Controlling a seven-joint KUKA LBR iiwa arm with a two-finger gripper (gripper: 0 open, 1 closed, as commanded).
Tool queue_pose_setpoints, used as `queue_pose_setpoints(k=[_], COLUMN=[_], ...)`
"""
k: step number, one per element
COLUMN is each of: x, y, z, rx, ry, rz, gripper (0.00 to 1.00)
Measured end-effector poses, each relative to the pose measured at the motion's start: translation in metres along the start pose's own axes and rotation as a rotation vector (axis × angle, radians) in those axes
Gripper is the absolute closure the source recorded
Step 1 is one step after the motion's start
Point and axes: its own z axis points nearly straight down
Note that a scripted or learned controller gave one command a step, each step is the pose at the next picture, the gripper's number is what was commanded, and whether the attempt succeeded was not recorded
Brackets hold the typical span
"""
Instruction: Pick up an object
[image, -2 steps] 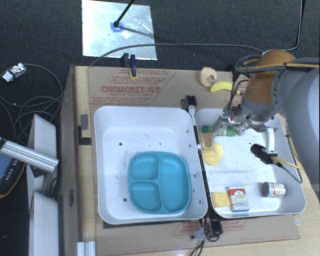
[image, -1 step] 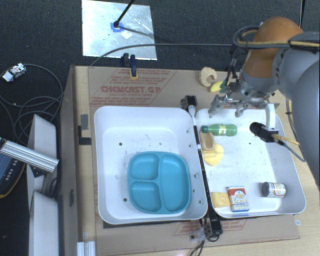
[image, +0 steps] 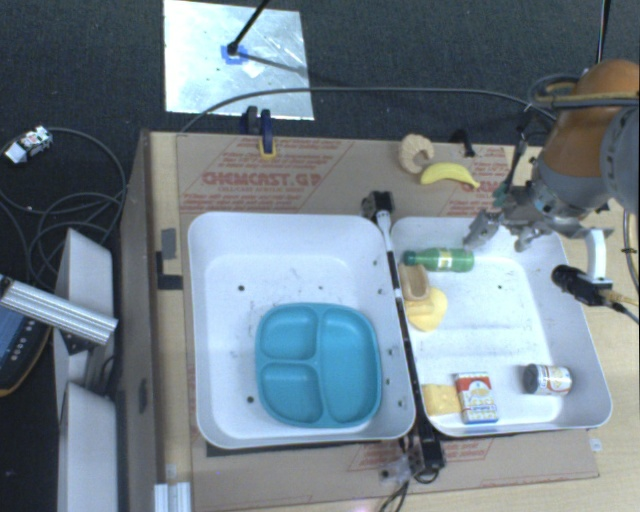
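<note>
My gripper (image: 502, 236) hangs over the far edge of the right bin (image: 560, 320), with its two fingers spread open and nothing between them. Just left of it and a little nearer, a green bottle (image: 440, 260) lies on its side. Below the bottle, a tan piece (image: 417, 282) rests against a yellow lump (image: 427, 312). Along the bin's near wall sit a yellow block (image: 437, 398), a red and white box (image: 477, 397) and a small can (image: 547, 379) on its side.
The left bin (image: 230, 260) holds a blue divided plate (image: 320, 363). A banana (image: 448, 175) and a tan ring-shaped object (image: 416, 152) lie on the cardboard behind the right bin. A black part of the arm (image: 578, 283) overhangs the bin's right side.
</note>
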Motion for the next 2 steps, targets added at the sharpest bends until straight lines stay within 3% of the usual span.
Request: queue_pose_setpoints(k=[1,2], x=[0.038,0.067], y=[0.023,0.024], z=[-0.006,-0.033], rx=[-0.001,-0.002], ry=[0.002,0.002], rz=[-0.003,-0.004], gripper=[0.00,0.00])
